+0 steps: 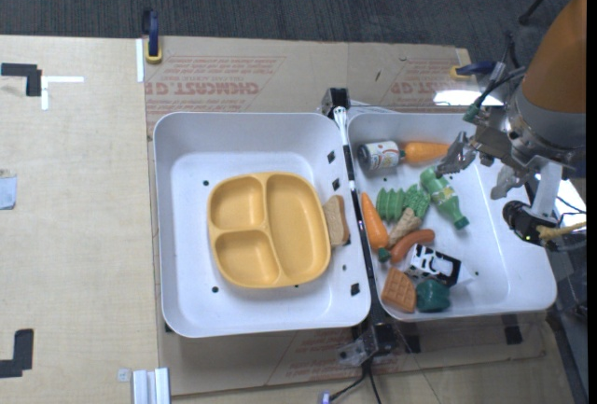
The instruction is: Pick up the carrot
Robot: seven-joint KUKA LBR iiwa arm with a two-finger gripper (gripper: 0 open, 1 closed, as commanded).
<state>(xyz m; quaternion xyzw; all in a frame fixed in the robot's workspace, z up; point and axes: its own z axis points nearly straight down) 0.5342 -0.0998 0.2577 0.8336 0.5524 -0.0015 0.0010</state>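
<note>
While hand hovers — smooth tapered orange carrot lies apart.

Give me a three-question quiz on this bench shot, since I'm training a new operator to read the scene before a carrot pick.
1. True or false: the carrot lies in the same bin as the yellow divided plate.
2. What lies nearest the gripper? A) green bottle B) waffle C) slice of bread
3. Fill in: the carrot lies along the right bin's ____ wall.

Key
1. False. The carrot is in the right bin; the plate sits in the left bin.
2. A.
3. Left, next to the divider between the bins.
</note>
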